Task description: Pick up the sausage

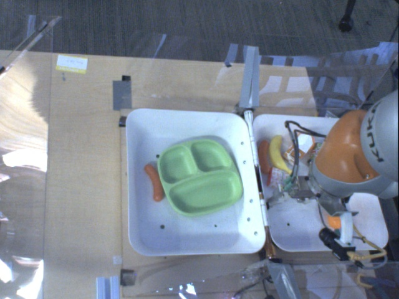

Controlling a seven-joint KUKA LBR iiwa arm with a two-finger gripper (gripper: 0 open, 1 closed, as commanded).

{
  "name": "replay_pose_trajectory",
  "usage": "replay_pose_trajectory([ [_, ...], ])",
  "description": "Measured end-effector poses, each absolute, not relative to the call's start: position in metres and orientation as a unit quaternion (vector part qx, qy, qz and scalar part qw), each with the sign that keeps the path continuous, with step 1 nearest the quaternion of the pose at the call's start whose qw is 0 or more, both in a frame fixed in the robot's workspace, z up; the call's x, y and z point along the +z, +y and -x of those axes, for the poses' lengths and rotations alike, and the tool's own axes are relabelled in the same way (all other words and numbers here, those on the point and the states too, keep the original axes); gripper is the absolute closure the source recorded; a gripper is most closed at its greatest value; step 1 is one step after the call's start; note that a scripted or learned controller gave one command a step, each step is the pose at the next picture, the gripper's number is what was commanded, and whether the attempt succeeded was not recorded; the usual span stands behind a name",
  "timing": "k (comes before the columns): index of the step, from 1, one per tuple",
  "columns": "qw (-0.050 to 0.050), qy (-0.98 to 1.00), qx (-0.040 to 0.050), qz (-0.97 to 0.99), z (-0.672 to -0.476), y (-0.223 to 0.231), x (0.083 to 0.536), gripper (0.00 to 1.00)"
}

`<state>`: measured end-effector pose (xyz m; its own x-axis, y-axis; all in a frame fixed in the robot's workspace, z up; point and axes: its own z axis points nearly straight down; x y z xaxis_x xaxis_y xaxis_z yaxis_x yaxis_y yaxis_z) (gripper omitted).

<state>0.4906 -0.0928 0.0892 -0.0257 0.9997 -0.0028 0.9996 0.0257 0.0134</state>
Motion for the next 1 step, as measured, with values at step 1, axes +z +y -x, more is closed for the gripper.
replay_pose_trajectory([
  [1, 0.004, 0.600, 0.0044, -0.800, -0.5482, -0.0875, 0.0883, 0.00],
])
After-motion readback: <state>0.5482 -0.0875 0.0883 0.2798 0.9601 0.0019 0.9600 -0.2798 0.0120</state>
